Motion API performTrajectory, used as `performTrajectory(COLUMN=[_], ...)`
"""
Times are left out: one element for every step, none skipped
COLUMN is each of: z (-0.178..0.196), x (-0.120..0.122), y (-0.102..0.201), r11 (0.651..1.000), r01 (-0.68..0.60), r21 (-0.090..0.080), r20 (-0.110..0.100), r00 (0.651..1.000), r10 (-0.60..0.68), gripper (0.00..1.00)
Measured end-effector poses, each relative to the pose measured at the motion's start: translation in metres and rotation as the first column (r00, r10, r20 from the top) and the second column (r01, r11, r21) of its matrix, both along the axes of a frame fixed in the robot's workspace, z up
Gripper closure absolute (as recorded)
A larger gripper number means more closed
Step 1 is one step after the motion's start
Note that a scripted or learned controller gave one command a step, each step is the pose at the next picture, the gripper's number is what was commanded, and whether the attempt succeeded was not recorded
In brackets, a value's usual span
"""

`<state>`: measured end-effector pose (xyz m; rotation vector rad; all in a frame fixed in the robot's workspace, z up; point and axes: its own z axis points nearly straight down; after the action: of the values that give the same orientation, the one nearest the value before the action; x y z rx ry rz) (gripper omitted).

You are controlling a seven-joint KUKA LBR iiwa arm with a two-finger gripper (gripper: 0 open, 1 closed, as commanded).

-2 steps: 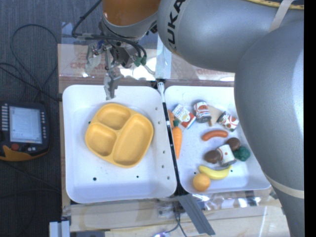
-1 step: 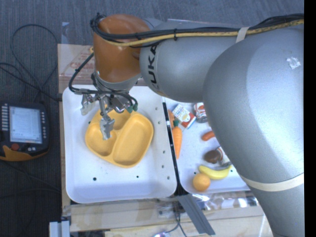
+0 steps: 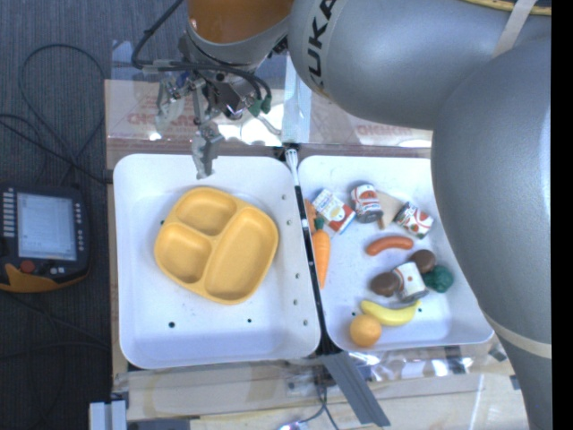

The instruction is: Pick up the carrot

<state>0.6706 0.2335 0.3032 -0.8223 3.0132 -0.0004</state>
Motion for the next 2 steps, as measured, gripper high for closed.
performTrajectory(z=[-0.098, -0.052], x=[-0.050, -0.072], y=[0.000, -0.027], r11=[0.994, 0.976], r01=[0.111, -0.218], r21=[-0.004, -0.004], r20=[-0.022, -0.012], r00=[0.994, 0.976], r10=[-0.111, 0.218], gripper=[0.00, 0.00])
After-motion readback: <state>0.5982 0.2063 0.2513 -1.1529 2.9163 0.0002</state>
